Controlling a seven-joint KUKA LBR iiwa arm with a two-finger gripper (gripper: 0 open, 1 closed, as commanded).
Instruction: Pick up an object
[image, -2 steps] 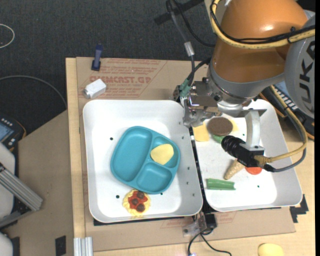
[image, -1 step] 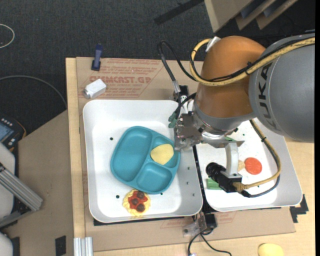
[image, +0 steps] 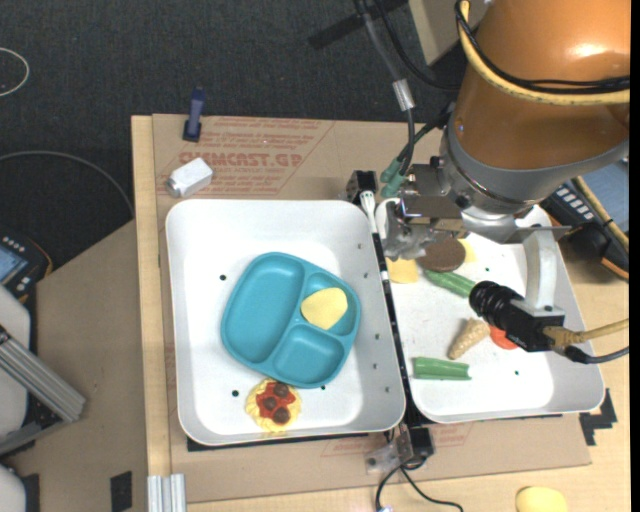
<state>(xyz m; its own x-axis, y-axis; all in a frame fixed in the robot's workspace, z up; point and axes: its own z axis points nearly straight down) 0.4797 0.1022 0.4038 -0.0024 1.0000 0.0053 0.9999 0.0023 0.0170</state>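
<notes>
Hand (image: 408, 238) low over right bin (image: 560, 395), by 1 yellow piece (image: 402, 271); grip cannot be told. Same bin: 2 green pods (image: 441, 369), 1 cone (image: 465, 340), 1 brown disc (image: 446, 257). Left bin (image: 200, 300): 1 teal plate (image: 240, 320).

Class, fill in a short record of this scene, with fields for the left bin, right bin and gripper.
left bin: blue divided plate with a yellow oval piece in one compartment; toy pizza next to the plate
right bin: green pod, green stick, cone, brown disc
gripper: over the right bin's far left corner
</notes>
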